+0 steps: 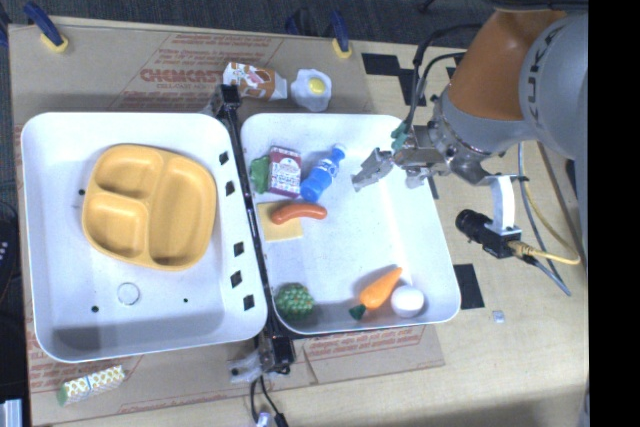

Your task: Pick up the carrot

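Orange carrot (381, 286) seen lying at lower right of right bin (425, 215), touching white egg (407, 301). Gripper (372, 169) poised at frame centre-right, well apart from carrot, fingers spread, nothing held.

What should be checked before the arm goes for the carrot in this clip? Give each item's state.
1. Carrot in view, lying in the right bin: ok.
2. Carrot clear of neighbours: not ok, the white egg touches it.
3. Pincer above the carrot: not ok, it sits over the bin's upper part.
4. Nothing between the pincer's fingers: ok.
5. Path down to the carrot unobstructed: ok.
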Available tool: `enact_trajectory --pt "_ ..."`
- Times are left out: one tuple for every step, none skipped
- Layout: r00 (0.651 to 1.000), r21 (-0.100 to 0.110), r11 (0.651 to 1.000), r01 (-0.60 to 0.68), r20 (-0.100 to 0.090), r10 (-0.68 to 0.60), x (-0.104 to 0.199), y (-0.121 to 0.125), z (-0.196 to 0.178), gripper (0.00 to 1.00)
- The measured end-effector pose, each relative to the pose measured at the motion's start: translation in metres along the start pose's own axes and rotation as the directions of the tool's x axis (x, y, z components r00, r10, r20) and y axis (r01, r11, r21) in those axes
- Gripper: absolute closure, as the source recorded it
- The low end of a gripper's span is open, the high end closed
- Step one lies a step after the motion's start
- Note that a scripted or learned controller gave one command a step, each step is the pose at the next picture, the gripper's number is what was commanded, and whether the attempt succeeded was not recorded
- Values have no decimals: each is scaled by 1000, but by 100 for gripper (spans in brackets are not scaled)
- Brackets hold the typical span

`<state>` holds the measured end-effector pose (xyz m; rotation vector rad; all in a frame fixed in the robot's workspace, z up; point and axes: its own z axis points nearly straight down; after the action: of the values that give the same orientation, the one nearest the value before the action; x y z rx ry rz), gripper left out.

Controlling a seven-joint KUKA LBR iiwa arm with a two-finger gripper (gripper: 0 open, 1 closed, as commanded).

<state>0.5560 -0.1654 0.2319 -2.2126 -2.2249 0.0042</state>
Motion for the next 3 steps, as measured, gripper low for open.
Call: enact_trajectory --pt "973 3 973 -230 -2 230 9 -68 117 0" --pt "954 1 954 -300 -1 300 61 26 141 0" --pt "968 -4 968 -250 -1 250 76 101 39 0"
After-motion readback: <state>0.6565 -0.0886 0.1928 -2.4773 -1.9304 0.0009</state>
